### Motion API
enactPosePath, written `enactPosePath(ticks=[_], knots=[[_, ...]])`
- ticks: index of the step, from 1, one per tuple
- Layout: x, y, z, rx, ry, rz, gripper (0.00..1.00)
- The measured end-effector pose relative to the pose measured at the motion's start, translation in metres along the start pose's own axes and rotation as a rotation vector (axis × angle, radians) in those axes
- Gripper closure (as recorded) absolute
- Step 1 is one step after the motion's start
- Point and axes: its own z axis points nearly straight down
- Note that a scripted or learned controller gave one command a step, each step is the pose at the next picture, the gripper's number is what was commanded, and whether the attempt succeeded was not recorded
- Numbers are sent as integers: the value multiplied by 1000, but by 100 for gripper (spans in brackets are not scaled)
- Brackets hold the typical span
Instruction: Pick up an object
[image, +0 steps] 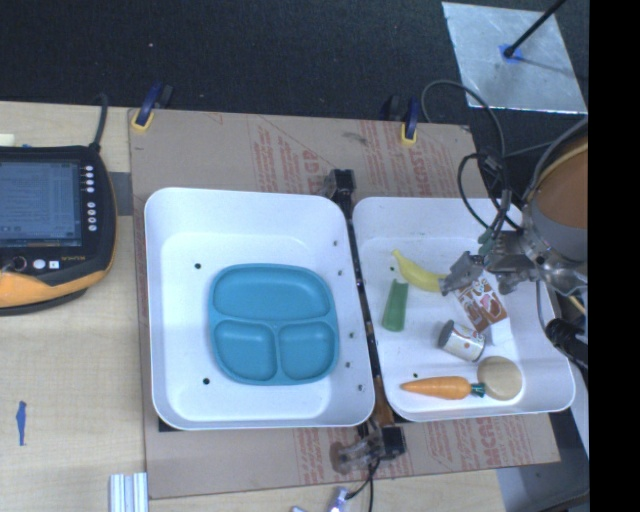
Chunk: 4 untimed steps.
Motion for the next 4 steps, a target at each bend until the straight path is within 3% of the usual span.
enactPosePath(ticks=[1,2,3,4], knots=[[34,53,47,0,-4,-2,0],[35,67,101,-2,-4,-3,0],[33,67,90,-2,-7,-4,100],[33,67,90,-1,-7,-4,0]])
